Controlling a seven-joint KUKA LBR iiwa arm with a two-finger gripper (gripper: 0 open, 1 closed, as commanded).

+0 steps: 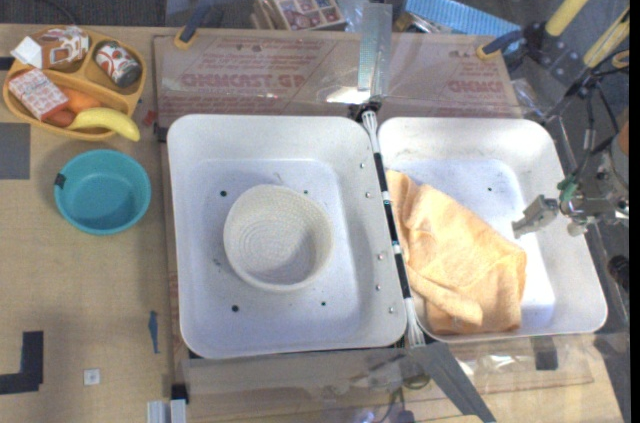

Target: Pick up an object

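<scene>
The hand (540, 214) sits low at the right bin's (575, 301) right side, apart from the orange cloth (455, 261); whether it is open or closed I cannot tell. The cloth lies crumpled against that bin's left wall. It looks soft and light, so pinching a raised fold seems best. A white woven hat (277, 235) rests in the left bin (195, 211).

On your desk (90, 311), left of the bins, sits a teal bowl (102, 192). Behind it you'll see an orange tray (20, 96) holding a banana (105, 121) and toy food. Cardboard (255, 71) lies along the bins' far side.
</scene>
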